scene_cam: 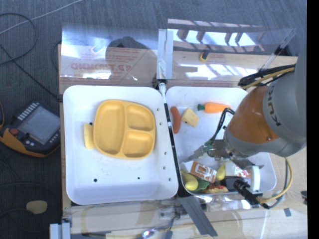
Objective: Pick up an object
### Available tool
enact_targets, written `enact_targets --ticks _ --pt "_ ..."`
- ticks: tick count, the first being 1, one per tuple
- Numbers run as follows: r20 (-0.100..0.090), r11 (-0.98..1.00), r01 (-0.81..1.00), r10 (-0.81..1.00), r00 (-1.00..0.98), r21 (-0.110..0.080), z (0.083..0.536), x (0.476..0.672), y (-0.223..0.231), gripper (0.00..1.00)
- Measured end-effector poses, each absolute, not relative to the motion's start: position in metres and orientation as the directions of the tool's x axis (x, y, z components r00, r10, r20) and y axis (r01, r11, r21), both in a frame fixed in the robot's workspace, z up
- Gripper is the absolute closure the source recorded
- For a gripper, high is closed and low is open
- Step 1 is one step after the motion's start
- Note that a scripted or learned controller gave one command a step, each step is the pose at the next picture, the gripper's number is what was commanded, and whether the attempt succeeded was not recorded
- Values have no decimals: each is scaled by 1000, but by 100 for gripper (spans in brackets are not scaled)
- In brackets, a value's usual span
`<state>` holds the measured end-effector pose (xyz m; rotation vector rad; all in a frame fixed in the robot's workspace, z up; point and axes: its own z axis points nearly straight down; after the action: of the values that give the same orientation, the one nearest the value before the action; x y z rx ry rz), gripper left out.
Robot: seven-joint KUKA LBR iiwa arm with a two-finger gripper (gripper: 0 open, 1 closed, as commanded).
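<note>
While the arm (266, 121) leans in from the right of the frame, its grey body and orange band cover much of the right bin (185, 96), and you will find the pincer (215, 151) low over the centre of that bin, just above the pile of things at its lower edge. You cannot tell from this view how far the pincer is open, nor whether anything sits in it. At the lower middle of the frame, packed against the right bin's near wall, lie a small printed carton (203, 172), a yellow-green fruit-like piece (190, 182) and some other small packets too jumbled to name. Toward the upper part of the same bin you have an orange carrot (215, 107) with a green top, a pale yellow wedge (190, 117) just to its left, and a red sausage (175, 120) lying along the wall between the two bins. The left bin (75, 183) holds a yellow divided tray (123, 129) near its middle, with a pale yellow strip (88, 136) touching the tray's left edge. Off the worktop at the left of the frame, a handheld control pendant (31, 129) rests on the carpet.
</note>
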<state>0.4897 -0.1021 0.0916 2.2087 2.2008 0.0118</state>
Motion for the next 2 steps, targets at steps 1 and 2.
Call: enact_targets --ticks 1,2 --pt "-8 -3 1000 1000 3 21 91 490 -100 0" --pt "-5 -72 997 997 72 15 90 581 -114 0"
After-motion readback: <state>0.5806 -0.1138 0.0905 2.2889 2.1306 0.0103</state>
